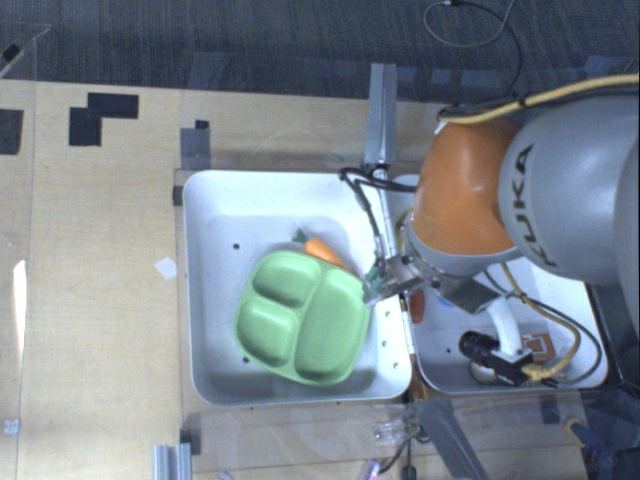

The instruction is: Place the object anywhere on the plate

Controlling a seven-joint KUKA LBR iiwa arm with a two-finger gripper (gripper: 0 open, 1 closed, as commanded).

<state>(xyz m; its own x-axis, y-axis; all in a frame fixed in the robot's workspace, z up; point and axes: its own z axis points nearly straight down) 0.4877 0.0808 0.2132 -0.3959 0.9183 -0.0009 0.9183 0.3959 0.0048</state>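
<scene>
Jaws sit low at the right wall of the left bin, just at the right edge of the green plate; whether they are open or closed cannot be told, since the arm hides most of them. Behind the plate's far right corner lies a carrot, orange with a bit of green at its left end, touching or nearly touching the plate's rim but lying on the bin floor, not on the plate. The plate (three compartments, tilted slightly) rests in the bin's near right part. Over the right bin hangs the arm's orange band. Both bins stand on the pale wooden worktop.
</scene>
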